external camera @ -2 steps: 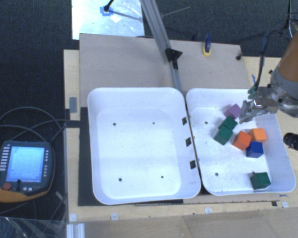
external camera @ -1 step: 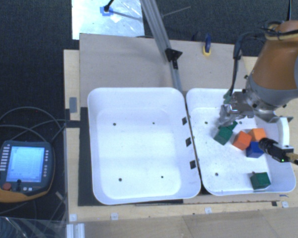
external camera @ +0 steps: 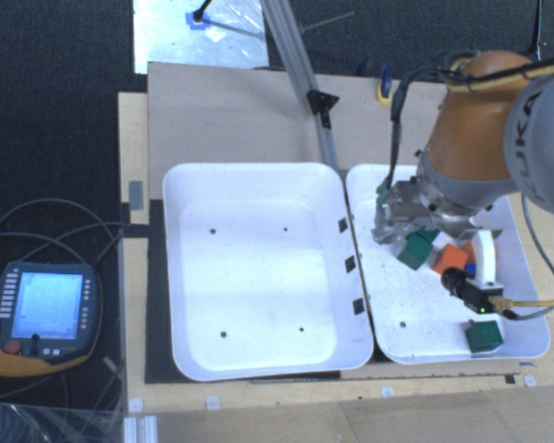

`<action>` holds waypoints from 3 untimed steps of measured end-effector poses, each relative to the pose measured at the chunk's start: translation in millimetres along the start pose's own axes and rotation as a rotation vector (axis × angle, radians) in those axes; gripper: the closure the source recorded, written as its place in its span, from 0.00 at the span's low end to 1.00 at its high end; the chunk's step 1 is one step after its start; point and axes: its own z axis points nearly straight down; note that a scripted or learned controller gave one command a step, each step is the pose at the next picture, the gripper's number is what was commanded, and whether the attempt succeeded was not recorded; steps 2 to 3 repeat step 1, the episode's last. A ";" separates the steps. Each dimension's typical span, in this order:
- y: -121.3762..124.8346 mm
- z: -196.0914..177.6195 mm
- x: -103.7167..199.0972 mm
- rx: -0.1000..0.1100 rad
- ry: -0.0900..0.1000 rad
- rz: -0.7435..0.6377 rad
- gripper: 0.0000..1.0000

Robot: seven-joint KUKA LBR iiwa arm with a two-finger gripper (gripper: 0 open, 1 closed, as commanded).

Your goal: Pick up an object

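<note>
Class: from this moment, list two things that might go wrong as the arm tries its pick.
1. The gripper is near the right-hand bin's left wall, so it might strike it.
2. The green block by the gripper lies close against an orange piece; a grasp there might shove both or slip off.

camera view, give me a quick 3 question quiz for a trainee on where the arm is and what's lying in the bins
1. True or false: the gripper hangs over the bin on the view's left.
2. Multiple choice: the lone block near the front rim of the right-hand bin is A orange, B green, C blue.
3. Short answer: what colour is the small block just to the view's right of the green block by the gripper?

Key: 1 false, it is over the right-hand bin; 2 B; 3 orange.
</note>
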 end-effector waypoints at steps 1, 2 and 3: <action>6.1 8.6 51.7 0.000 0.000 0.000 1.00; 6.1 8.6 51.7 0.000 0.000 0.000 1.00; 6.1 8.6 51.7 0.000 0.000 0.000 1.00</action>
